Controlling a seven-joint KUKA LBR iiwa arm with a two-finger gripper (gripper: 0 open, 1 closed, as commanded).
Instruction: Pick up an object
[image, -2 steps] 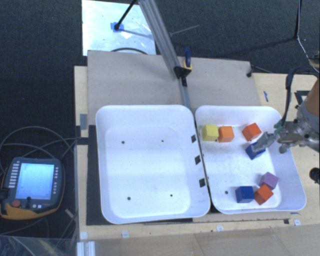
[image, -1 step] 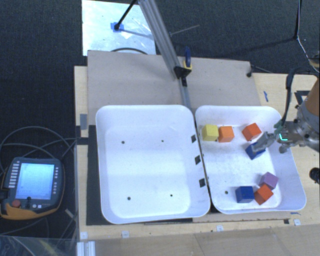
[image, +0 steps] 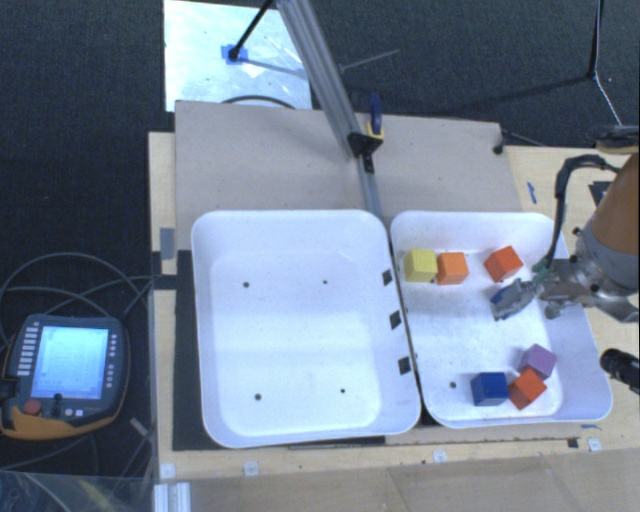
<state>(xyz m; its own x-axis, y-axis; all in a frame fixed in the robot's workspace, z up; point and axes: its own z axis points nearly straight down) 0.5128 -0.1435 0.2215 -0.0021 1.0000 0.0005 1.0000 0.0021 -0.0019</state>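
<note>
The right bin (image: 575, 405) holds several cubes. A yellow cube (image: 421, 265) and an orange cube (image: 452, 268) sit side by side near its back left, with an orange-red cube (image: 503, 263) to their right. At the front lie a purple cube (image: 539, 359), a blue cube (image: 489, 388) and an orange cube (image: 527, 389), close together. My gripper (image: 508, 299) reaches in from the right and hangs over the bin's middle, just in front of the orange-red cube. A small blue patch shows at its tip; whether that is an object is unclear.
The left bin (image: 215, 300) stands beside the right one. A slanted metal pole (image: 335, 90) rises behind the bins. A teach pendant (image: 65, 375) lies on the floor at the left. Black cables (image: 560, 195) loop near the arm at the right.
</note>
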